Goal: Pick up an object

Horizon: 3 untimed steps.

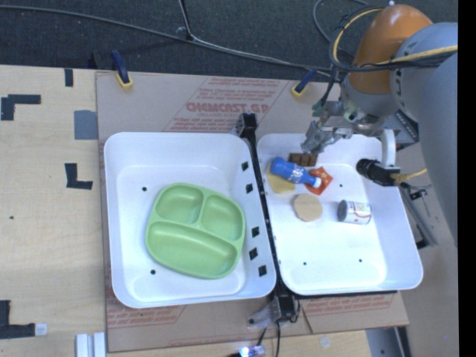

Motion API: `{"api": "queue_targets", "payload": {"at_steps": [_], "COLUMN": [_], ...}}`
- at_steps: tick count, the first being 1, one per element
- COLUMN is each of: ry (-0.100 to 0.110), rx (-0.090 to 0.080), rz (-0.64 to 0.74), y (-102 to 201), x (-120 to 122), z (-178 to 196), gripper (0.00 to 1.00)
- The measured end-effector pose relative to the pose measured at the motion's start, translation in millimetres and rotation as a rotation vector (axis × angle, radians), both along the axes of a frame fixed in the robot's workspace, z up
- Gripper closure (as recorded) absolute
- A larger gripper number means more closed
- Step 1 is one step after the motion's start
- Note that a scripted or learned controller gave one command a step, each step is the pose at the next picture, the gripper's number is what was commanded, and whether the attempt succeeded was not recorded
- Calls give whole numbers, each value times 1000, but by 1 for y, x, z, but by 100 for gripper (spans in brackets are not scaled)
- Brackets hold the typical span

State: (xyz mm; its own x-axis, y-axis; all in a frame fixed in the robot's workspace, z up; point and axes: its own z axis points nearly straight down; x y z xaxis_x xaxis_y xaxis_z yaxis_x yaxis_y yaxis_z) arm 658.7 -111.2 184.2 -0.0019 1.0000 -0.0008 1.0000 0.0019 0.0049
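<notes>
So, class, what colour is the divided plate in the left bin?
Light green plate, clearest in the camera view.

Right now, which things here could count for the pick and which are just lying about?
Job:
end effector
brown block
blue bottle
tan disc
small can
orange packet

Lying about:
green tray
blue clamps
cables
</notes>
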Motion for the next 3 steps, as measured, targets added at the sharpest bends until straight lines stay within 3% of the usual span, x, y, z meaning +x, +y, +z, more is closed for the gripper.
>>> {"api": "queue_targets", "payload": {"at_steps": [2,3], "ry": [2,7], "rx": [0,1], "rz": [0,2], "y": [-2,41], "x": [2,-24], "z": [107,106], "gripper": [100,100]}}
